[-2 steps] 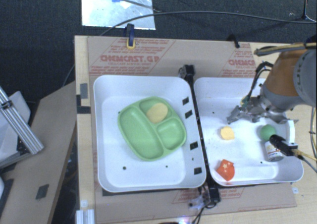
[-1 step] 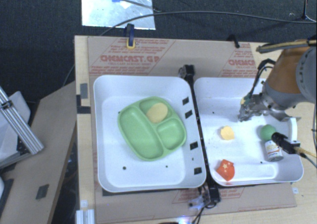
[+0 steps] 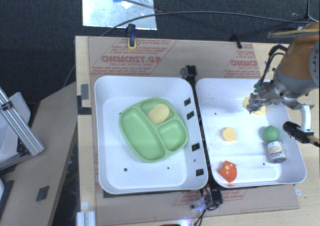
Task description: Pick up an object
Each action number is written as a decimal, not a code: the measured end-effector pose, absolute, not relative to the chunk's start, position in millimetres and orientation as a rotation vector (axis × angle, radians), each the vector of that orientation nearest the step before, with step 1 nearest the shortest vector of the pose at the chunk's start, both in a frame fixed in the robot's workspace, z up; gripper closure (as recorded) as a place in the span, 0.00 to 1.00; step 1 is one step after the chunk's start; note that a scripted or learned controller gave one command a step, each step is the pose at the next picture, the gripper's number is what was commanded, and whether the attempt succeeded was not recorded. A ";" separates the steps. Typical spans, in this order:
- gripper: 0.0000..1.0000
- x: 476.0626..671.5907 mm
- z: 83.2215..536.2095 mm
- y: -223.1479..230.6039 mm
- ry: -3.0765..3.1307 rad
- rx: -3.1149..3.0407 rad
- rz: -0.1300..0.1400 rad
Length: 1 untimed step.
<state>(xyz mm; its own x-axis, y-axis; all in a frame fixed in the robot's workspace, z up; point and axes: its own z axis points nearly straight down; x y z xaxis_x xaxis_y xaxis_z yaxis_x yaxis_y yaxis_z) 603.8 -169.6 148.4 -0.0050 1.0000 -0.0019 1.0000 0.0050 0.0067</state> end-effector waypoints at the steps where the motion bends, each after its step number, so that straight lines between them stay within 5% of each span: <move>1: 1.00 602.3 212.9 -170.2 2.224 2.210 0.006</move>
